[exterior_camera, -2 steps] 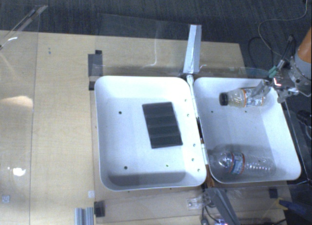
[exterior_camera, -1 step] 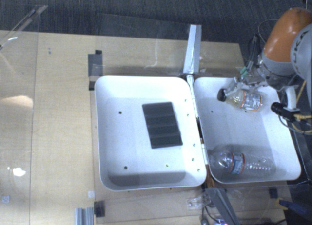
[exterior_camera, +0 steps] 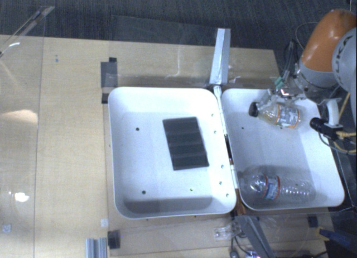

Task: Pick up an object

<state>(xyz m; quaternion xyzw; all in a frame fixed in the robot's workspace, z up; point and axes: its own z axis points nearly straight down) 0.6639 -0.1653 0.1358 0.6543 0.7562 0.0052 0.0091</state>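
No legible writing; the clear plastic bottle lying at the right bin's near edge carries a red band. The gripper hangs over a small bottle near the far wall. The dark ridged pad lies mid-left bin, open floor around it.

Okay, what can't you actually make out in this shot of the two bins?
- Gripper, camera view: small and lost among cables and glare, so no telling whether it grips the small clear bottle below it.
- Arm: cut off by the right edge.
- Large clear bottle: label too small to read.
- Dark ribbed slab: identity unclear.
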